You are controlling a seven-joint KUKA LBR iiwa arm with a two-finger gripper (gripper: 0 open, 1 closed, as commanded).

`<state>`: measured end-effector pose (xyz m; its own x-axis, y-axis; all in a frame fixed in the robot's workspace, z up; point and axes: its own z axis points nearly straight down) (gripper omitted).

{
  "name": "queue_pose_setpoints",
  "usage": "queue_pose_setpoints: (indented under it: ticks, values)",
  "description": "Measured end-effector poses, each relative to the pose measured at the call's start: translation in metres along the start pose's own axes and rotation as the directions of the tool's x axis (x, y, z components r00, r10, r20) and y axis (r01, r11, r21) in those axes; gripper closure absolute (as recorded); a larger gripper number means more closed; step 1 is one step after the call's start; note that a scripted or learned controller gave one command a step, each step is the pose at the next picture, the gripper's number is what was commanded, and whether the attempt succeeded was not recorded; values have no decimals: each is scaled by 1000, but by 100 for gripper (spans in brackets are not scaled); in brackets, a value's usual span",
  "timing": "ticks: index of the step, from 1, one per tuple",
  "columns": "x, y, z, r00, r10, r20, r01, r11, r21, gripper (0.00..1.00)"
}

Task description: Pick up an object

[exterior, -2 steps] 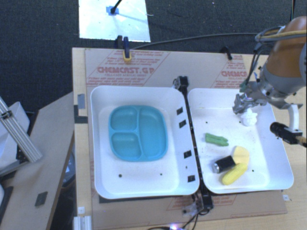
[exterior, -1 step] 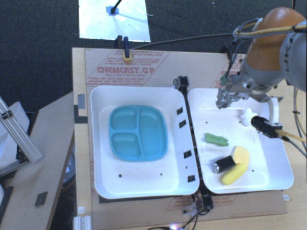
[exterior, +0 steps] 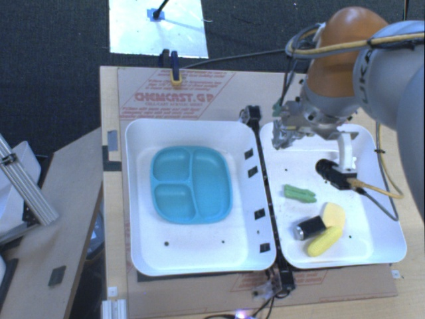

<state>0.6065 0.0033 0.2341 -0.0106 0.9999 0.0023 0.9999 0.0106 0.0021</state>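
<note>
Hand point(exterior: 284, 138) hanging over the far left corner of the right bin point(exterior: 392, 244); whether spread or pressed together, cannot tell. Nothing seen between its tips. Green pod point(exterior: 299, 193) lying mid-bin, apart from the hand. Toward the near edge: yellow banana point(exterior: 324, 242), touching a dark cylinder point(exterior: 309, 228) and a yellow round piece point(exterior: 334, 214). Blue divided plate point(exterior: 191, 183) centred in the left bin point(exterior: 143, 244).

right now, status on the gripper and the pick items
Gripper over right bin's far left corner, nothing seen in it. Green piece, black cylinder, yellow pieces nearer camera, untouched. Blue tray in left bin.
</note>
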Motion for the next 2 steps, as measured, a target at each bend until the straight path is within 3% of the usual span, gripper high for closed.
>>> queue_pose_setpoints:
  ticks: [2]
  values:
    - [105,20,-10,1000,1,0,-1,1000,-1,100]
